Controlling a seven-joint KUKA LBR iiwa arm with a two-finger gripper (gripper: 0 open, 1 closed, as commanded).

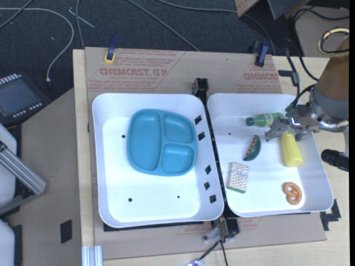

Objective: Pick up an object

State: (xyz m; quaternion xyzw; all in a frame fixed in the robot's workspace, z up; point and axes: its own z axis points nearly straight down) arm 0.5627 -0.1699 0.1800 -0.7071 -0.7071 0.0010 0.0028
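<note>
In the right white bin [316,195], the gripper [288,127] hovers, fingers spread wide and holding nothing, over the top end of a smooth yellow plastic cylinder [291,151] lying flat.

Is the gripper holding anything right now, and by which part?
It cannot be told: the gripper hangs over the right white bin, between the green plastic bottle and the yellow cylinder.

place: robotics lab | evidence: clamped bench [83,148], loose cables [55,15], twin white bins [105,204]
</note>
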